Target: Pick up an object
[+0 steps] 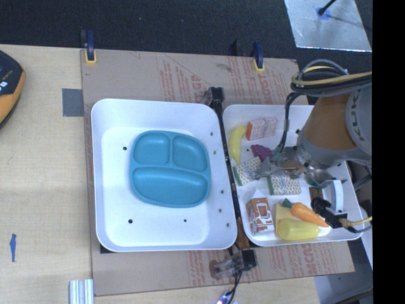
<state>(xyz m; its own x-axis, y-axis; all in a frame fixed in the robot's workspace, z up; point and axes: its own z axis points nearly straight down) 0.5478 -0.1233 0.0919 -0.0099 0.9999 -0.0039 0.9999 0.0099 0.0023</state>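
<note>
Right of centre in the frame, the arm (332, 122) reaches in over the right bin (240, 116), its orange band sitting above the grey wrist. Its gripper (273, 165) hangs low among the objects in the middle of that bin; whether it is open or closed cannot be told, since wrist and clutter hide the tips. Just left of it lies a banana (236, 143), running up and down along the bin's left wall. Toward the bin's top sits an orange-and-white carton (261, 128), and a purple piece (261, 151) lies just below it, near the gripper. Two green-and-white patterned packets rest beside the gripper, one (248, 169) to its left and one (285, 183) below and to its right. Lower in the bin, a brown box (259, 215) stands near the left side, with a carrot (306, 213) to its right and a yellow object (296, 230) under the carrot along the bottom wall. Nothing can be seen lifted clear of the bin. Filling the centre-left of the frame, the left bin (104, 170) holds a blue divided plate (169, 168), lying flat. At the far left edge, a yellow-and-black device (9, 87) rests on the bench (38, 189).
</note>
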